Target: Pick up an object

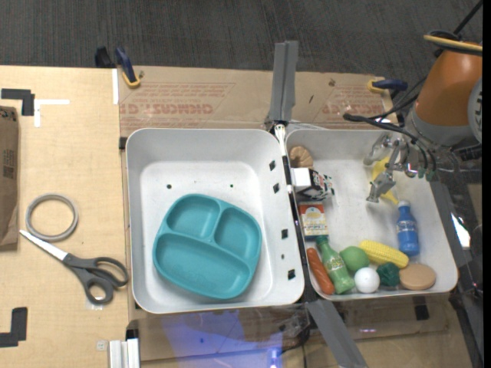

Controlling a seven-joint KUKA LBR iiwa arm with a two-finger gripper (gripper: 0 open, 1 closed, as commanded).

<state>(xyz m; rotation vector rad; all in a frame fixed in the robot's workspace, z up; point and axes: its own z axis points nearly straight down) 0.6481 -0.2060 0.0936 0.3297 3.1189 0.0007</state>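
My gripper (375,175) hangs over the back of the right bin (347,153) with its two fingers spread open. A small yellow object (386,187) shows between and just below the fingers; whether they touch it I cannot tell. Toward the front of this bin lie a blue bottle (406,231), a yellow corn cob (383,252), a green fruit (354,258), a white ball (367,280), a tan disc (418,277), a green bottle (335,265) and a red-orange piece (320,271).
A teal divided plate (207,244) lies in the left bin (146,159). Along the right bin's left wall sit a brown item (301,157), a black-and-white item (311,180) and a small packet (314,221). Scissors (84,267) and a tape roll (51,215) lie on the bench at left.
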